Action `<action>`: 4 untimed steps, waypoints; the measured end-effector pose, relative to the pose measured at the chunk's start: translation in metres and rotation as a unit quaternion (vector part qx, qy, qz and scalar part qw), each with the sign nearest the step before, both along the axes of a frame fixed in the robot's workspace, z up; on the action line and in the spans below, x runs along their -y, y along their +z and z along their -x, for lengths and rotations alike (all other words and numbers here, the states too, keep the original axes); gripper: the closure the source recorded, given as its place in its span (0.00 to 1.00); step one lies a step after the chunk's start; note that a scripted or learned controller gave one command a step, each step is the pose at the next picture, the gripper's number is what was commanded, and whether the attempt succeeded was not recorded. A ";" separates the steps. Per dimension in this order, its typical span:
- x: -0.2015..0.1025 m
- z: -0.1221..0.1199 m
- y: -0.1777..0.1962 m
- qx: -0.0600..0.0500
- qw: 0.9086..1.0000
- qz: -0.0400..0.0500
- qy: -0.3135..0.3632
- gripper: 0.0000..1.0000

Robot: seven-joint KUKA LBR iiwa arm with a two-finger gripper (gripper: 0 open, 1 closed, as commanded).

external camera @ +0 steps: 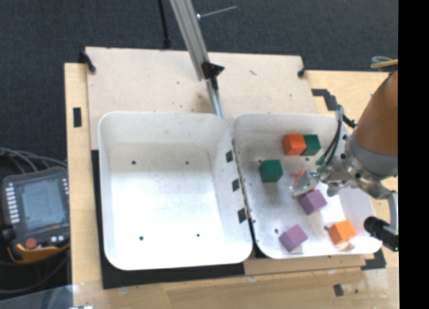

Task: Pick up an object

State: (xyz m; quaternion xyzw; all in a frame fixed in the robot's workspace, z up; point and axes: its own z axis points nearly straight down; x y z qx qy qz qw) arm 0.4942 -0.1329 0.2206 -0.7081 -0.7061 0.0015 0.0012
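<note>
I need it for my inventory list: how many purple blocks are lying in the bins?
2, both in the right white bin: one small purple block beside the tool, another near the front rim. The arm may hide more.

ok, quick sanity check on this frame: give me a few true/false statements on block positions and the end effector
1. All blocks lie in the right bin. True.
2. The orange block touches a green block. True.
3. Three purple blocks are present. False: two, one by the end effector, one near the bin's front edge.
4. The end effector hovers over the left bin. False: it is over the right bin.
5. There are two orange blocks. True: the second sits at front right.
</note>
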 end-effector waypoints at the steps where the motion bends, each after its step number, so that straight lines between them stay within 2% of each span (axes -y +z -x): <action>1: -0.006 -0.007 -0.056 0.000 1.000 0.000 0.000 0.00; 2: 0.003 -0.010 -0.104 0.000 1.000 0.000 0.000 0.00; 3: 0.004 -0.013 -0.090 0.005 1.000 0.000 -0.003 1.00; 4: 0.006 -0.014 -0.026 0.006 1.000 0.001 0.003 1.00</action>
